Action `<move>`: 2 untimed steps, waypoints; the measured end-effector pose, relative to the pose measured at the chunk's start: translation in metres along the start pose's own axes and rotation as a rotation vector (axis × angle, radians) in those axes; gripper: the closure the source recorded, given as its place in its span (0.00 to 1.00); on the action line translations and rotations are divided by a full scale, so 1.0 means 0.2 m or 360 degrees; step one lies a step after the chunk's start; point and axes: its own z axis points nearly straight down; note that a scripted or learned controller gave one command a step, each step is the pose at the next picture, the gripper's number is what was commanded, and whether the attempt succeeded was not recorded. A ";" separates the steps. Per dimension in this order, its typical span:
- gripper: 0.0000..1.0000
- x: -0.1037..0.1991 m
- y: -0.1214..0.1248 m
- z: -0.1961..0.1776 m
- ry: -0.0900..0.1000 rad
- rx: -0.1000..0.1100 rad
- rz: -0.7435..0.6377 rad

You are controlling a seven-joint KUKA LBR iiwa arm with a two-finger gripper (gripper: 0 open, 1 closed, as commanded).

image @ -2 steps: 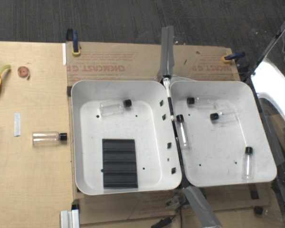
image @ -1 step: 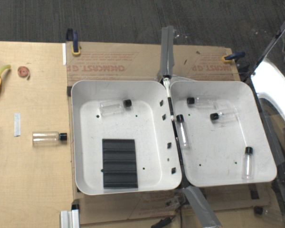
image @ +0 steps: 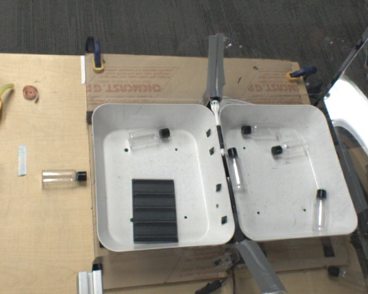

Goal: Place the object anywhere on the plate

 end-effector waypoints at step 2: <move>0.00 -0.01 0.00 0.00 -0.0001 0.0001 0.0002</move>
